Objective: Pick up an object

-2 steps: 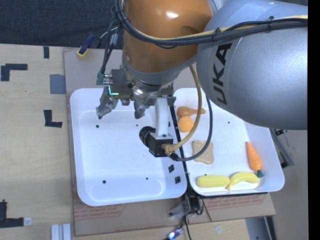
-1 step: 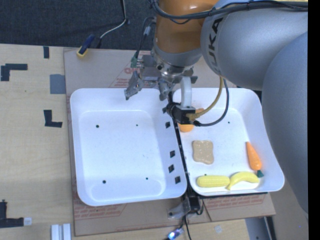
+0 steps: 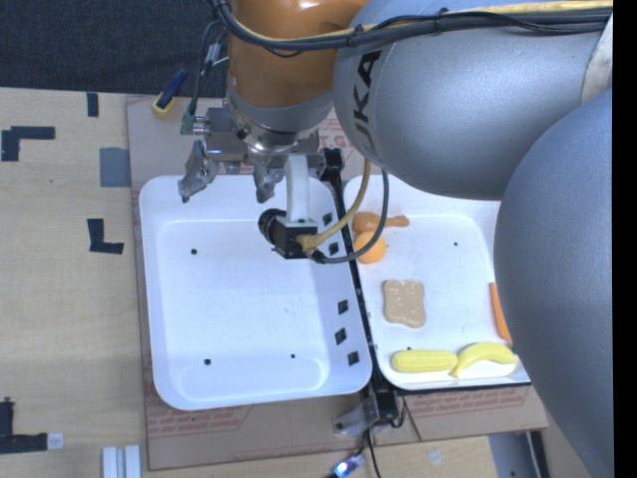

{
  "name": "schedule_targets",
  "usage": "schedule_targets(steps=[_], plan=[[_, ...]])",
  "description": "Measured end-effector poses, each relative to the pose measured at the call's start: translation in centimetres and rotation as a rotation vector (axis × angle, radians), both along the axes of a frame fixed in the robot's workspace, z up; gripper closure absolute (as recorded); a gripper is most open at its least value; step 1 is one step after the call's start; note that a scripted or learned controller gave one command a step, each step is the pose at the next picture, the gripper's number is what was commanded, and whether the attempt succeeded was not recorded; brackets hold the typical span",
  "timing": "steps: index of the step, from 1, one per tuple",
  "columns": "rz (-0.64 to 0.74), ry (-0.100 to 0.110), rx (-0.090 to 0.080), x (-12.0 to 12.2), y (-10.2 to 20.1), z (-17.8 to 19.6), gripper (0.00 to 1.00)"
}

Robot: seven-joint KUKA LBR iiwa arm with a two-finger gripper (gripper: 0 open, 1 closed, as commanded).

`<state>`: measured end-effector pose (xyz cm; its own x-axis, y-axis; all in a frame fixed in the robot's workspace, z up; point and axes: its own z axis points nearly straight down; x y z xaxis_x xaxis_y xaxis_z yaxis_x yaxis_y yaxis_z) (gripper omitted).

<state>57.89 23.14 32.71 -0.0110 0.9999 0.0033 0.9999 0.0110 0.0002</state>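
My gripper (image 3: 229, 184) hangs over the far end of the left white bin (image 3: 159, 297). Its two fingers (image 3: 192, 181) stand apart and open, with nothing between them. The objects lie in the right bin (image 3: 453, 237): an orange piece with a handle (image 3: 372, 235) at its far left, a tan slice of toast (image 3: 404, 302) in the middle, a yellow corn cob (image 3: 422, 361) and a yellow banana (image 3: 486, 358) along the near wall. An orange carrot-like piece (image 3: 495, 312) shows at the right side, partly hidden by the arm.
The big grey arm covers the right part of the view and the right bin's far right corner. A divider with black marks (image 3: 345, 322) separates the two bins. A blue and yellow tool (image 3: 170, 92) lies on the bench beyond the left bin.
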Motion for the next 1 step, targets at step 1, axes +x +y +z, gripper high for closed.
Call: schedule_targets(steps=[1], plan=[[-0.007,-0.017,0.005,-3.00,-0.90,17.87,0.00]])
